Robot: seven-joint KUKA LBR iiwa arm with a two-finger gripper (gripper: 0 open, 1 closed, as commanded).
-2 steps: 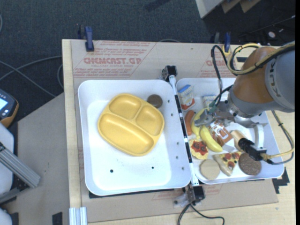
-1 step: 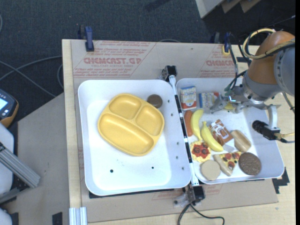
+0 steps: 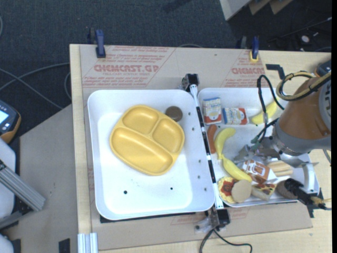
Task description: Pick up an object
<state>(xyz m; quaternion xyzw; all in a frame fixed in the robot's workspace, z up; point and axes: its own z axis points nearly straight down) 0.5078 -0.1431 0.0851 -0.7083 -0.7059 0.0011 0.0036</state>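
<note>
Camera view, jaws (image 3: 251, 153) above banana (image 3: 227, 154)

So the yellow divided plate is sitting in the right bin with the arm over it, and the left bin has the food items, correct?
Not quite: the bins are swapped. The camera view shows the yellow divided plate in the left bin, beside a small brown round object. The food items, among them a banana and small cartons, lie in the right bin, and the arm is over that one.

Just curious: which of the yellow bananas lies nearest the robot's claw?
The lower banana, curving along the right bin's left side below the other; the claw sits just beside it.
</note>
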